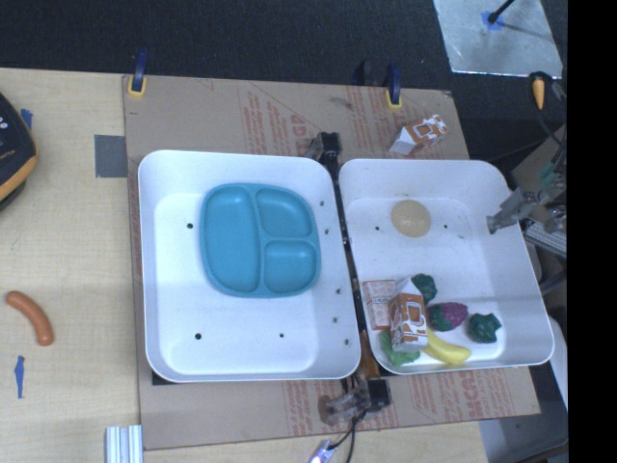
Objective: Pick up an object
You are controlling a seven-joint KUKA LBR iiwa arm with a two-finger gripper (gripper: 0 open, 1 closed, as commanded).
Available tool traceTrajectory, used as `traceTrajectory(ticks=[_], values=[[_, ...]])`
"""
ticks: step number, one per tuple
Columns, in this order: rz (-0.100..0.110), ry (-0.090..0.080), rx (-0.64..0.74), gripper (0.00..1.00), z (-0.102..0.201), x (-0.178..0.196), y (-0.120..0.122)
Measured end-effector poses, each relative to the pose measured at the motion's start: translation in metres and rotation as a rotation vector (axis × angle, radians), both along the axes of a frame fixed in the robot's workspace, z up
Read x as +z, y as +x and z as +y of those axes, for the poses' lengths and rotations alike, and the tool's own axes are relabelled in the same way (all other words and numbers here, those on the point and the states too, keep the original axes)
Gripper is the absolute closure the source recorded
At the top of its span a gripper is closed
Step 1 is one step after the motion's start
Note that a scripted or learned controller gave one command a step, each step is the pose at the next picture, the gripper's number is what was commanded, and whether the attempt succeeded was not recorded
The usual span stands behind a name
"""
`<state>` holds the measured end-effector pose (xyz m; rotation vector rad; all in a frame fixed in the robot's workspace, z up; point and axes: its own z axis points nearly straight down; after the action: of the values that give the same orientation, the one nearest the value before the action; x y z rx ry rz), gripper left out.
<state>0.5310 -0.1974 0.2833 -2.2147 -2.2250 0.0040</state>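
Banana (445, 351) lies lengthwise along right bin's (521, 258) near wall; end effector (503, 220) state unclear.

Grey metal fingers (503, 220), slim and pointed, pale boxy grey body behind them

Red print can be seen on the brown cardboard sheet (289, 114) under the bins, way too blurry to be read.

Wooden bench (67, 258): cardboard sheet (251, 114) bearing 2 white bins (159, 258), sausage (31, 317), small carton (419, 135).
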Motion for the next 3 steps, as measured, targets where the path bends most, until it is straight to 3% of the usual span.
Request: traceTrajectory(ticks=[1, 2, 3], values=[[-0.002, 0.0, -0.001, 0.0, 0.073, -0.17, -0.029], [-0.003, -0.002, 0.0, 0.0, 0.088, -0.191, 0.014], [-0.002, -0.003, 0.003, 1.0, 0.087, -0.181, 0.014]])
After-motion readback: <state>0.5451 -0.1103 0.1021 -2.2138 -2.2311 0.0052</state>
